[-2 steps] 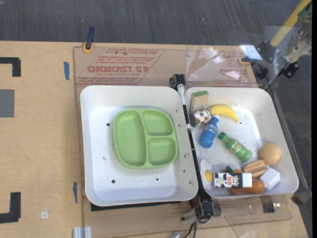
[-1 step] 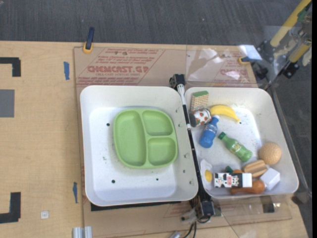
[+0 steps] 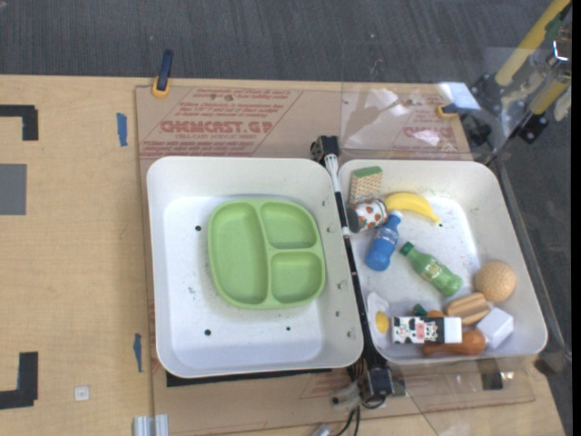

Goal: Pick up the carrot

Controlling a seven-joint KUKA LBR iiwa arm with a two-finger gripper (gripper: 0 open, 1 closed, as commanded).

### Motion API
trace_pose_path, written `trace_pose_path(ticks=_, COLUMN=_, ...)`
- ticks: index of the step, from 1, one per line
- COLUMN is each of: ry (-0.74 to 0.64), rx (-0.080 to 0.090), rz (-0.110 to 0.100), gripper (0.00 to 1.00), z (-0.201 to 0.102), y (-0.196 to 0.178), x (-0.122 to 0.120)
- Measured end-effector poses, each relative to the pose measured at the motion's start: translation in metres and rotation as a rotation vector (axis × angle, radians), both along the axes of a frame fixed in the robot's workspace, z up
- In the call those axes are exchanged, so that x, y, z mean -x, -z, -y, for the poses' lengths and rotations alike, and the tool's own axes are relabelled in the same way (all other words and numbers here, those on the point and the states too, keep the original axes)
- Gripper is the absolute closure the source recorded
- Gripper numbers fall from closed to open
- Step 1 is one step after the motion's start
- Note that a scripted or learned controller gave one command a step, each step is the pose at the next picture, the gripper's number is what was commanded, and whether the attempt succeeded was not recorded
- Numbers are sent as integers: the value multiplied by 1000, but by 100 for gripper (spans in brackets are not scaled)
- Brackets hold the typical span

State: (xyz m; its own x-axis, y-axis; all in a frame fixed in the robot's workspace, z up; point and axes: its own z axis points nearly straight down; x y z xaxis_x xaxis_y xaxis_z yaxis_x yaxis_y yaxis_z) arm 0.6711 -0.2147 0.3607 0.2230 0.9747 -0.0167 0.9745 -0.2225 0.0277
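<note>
Carrot [image 3: 458,344] — orange, smooth, stubby — lies flat against the right bin's [image 3: 483,187] near wall.

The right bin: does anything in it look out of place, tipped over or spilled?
Nothing looks spilled or broken. The right bin is crowded: the green bottle and blue bottle lie on their sides, and the carrot lies at the near edge, partly covered by the black-and-white carton.

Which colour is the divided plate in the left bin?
The divided plate is light green, seen plainly in the camera view, inside the left bin.
</note>
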Motion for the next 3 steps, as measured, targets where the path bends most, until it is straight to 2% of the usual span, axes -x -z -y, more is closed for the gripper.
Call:
trace_pose_path(ticks=1, ry=-4, rx=8, rz=10, gripper=100, z=0, y=-12, x=-2)
trace_pose_path(ticks=2, ry=-3, rx=8, rz=8, gripper=0, z=0, y=-12, x=-2)
trace_pose_path(ticks=3, ry=-3, rx=8, rz=8, gripper=0, z=0, y=-12, x=-2)
